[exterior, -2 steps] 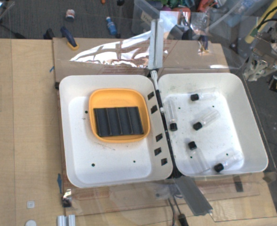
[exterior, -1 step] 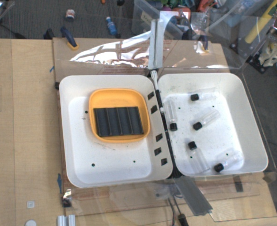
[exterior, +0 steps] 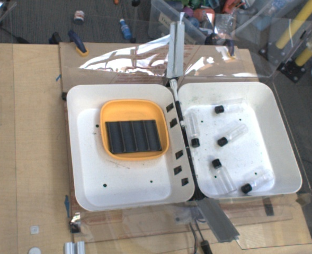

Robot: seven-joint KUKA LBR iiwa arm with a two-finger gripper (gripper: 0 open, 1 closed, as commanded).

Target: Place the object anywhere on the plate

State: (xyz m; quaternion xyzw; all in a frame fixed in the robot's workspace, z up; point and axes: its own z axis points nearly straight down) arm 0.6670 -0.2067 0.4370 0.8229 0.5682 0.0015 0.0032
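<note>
An orange plate with rounded corners lies in the left white bin, toward its back middle. A black ridged rectangular block rests flat on the plate and covers most of its floor. In the right white bin lie several clear vials with black caps, among them one near the centre, one along the left wall and one at the front.
A row of black tabs runs down the ridge where the two bins meet. A metal bar stands behind that ridge. A clear tub of coloured toys sits at the back right, off the bench.
</note>
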